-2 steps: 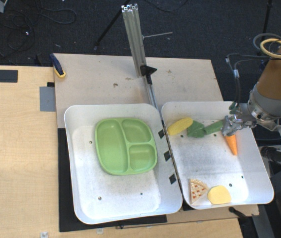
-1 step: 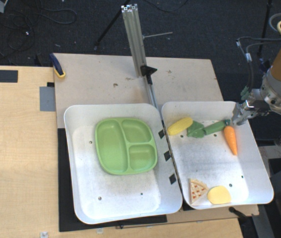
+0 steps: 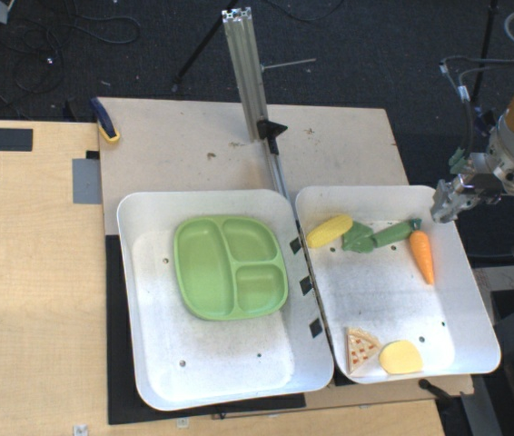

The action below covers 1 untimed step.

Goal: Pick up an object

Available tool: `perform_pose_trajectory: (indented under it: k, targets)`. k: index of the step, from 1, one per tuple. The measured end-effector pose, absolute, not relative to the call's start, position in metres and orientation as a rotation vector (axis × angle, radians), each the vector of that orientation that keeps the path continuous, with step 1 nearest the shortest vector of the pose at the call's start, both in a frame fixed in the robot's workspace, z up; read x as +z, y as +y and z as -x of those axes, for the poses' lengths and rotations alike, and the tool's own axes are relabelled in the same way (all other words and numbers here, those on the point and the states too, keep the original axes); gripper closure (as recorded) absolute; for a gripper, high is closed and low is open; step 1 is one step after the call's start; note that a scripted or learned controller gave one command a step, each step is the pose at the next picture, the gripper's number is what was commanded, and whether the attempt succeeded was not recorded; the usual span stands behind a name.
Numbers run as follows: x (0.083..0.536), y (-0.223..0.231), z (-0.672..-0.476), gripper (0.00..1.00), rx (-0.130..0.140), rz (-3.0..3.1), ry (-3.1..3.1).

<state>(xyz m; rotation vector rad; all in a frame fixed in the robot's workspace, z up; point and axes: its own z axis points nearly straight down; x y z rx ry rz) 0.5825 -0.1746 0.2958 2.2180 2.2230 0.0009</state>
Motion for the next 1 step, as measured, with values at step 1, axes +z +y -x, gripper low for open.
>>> perform_pose_trajectory:
  k: [1]
  targets:
    - [0.2919, -0.1182, -0.5974, 1.00, 0.000, -2.217, 2.228]
